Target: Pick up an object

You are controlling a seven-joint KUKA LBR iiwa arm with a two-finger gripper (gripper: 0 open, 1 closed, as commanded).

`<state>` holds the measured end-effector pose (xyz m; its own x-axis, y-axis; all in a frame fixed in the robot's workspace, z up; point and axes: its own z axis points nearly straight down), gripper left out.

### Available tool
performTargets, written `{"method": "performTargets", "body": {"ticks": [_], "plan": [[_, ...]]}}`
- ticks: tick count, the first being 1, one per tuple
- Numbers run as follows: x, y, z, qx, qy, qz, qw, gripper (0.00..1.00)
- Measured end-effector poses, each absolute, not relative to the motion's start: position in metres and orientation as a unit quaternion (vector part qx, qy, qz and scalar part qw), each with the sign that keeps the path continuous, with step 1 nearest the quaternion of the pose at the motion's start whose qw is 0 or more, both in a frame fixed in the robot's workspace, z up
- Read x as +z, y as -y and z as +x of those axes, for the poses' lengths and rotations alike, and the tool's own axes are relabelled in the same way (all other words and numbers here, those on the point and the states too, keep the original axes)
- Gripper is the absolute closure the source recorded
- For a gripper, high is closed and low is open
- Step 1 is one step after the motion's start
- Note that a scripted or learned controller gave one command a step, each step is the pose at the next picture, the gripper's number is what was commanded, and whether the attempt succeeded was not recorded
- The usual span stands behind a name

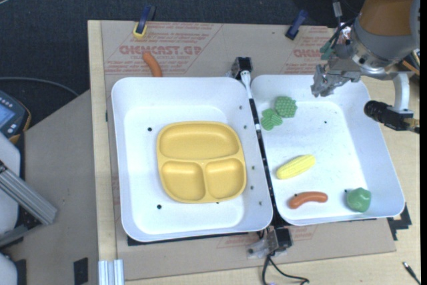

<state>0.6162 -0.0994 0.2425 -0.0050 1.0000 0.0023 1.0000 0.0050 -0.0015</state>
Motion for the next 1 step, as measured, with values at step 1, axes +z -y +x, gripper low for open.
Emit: {"method": "performTargets", "body": {"ticks": [1], "plan": [[0.2403, 0.0486, 0.6175, -0.0002, 0.709, -0.705, 0.001, 1.0]]}}
